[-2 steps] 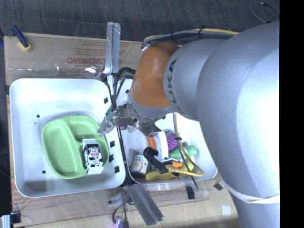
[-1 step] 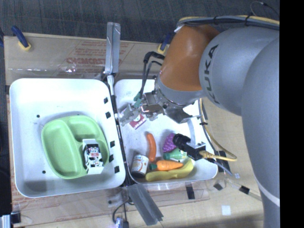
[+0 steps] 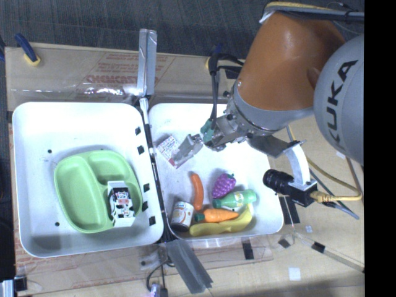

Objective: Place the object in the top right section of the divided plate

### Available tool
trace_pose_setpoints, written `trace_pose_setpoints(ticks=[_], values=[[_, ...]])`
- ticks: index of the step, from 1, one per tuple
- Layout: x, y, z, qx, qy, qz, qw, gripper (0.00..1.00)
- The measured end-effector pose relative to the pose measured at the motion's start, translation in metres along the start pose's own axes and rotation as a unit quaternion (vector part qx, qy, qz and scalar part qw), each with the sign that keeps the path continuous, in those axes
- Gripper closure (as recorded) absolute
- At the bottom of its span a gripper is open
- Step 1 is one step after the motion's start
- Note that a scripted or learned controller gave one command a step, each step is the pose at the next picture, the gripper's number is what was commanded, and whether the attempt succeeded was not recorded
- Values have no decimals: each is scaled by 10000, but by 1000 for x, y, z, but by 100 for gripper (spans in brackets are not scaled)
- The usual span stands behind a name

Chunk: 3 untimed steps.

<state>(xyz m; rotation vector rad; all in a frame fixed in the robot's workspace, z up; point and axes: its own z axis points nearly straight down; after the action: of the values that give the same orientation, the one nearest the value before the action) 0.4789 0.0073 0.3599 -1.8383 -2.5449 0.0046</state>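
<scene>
One milk carton [image 3: 122,203] sits in green divided plate [image 3: 79,190] btw, can't tell my gripper [image 3: 193,146] state over right bin [image 3: 263,166].

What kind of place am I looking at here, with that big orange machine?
Most likely a robotics lab test bench, not a kitchen. A KUKA arm reaches over two white bins; the food is toy-like, such as plastic grapes and a carrot; and cables and tape lie on the bench.

two white bins [image 3: 37,122], one green divided plate [image 3: 77,187], one milk carton [image 3: 122,203], seven toy foods
</scene>
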Motion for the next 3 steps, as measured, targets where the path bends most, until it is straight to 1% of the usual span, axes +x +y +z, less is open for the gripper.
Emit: trace_pose_setpoints(ticks=[1, 2, 3], values=[[42, 15, -50, 4, -2, -752, 9972, 0], [53, 17, -80, 2, -3, -1464, 9892, 0], [62, 66, -80, -3, -5, -2296, 9733, 0]])
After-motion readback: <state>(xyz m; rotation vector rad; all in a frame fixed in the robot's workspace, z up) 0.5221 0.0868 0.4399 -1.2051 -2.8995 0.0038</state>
